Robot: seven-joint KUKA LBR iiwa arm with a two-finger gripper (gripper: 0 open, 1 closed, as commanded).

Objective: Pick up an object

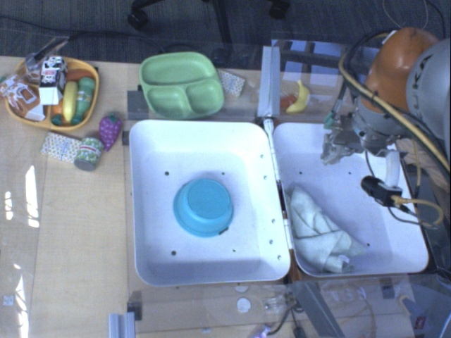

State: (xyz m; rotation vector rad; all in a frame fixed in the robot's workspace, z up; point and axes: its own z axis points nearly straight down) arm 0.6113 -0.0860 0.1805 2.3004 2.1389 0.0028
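Gripper (337, 148) above far end of right bin (416, 259); pincer state impossible to tell, blurred. White cloth (318, 229) crumpled at near end.

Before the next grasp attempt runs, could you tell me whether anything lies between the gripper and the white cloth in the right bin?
Nothing visible does. The gripper hangs over the upper part of the right bin, and the white cloth lies crumpled in that bin's lower left, with bare bin floor between them.
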